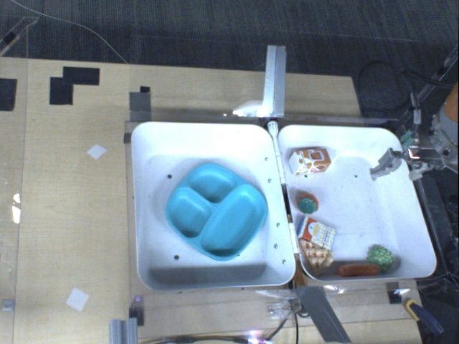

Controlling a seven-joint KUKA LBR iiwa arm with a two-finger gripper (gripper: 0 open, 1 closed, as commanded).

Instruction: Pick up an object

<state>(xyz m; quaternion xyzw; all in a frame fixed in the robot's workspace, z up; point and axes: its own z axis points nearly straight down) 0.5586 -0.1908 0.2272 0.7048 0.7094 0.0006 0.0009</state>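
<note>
Now, my pincer (387,163): at the right bin's (358,145) upper right edge; nothing seen held, fingers too small to read.
Nearest object: the orange-and-white carton (310,161), well to the left across bare bin floor.
Other choices: teal ball (308,204), waffle packet (316,239), green lump (381,256), sausage (358,269), all further down the view.
Carton's long axis: roughly across the view.

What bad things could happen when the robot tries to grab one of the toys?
1. The toys lie close together along the left and bottom walls of the right bin. Going for the waffle box might bump the sausage or scrape the wall.
2. The small teal ball looks round, so it could roll or squirt away.
3. The gripper sits over the bin's upper right, far from every toy, so it has a long way to aim right.
</note>
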